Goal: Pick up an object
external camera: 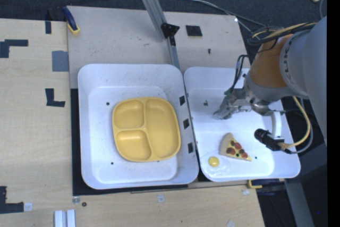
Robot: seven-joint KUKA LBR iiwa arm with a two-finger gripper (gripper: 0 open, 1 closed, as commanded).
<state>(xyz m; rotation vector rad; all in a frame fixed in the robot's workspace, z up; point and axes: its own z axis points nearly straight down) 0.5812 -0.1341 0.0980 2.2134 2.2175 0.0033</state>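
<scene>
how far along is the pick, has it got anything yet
Early stage. Done: the arm has reached in over the right bin, its pincer low near the bin floor. In hand: nothing visibly; no object sits at the pincer. Left: the pizza slice and small yellow piece lie untouched nearer the bin's front, apart from the pincer. The yellow divided plate rests in the left bin.

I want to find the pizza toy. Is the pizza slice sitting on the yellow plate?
No, the pizza slice lies in the right bin, while the yellow plate sits in the left bin.
</scene>
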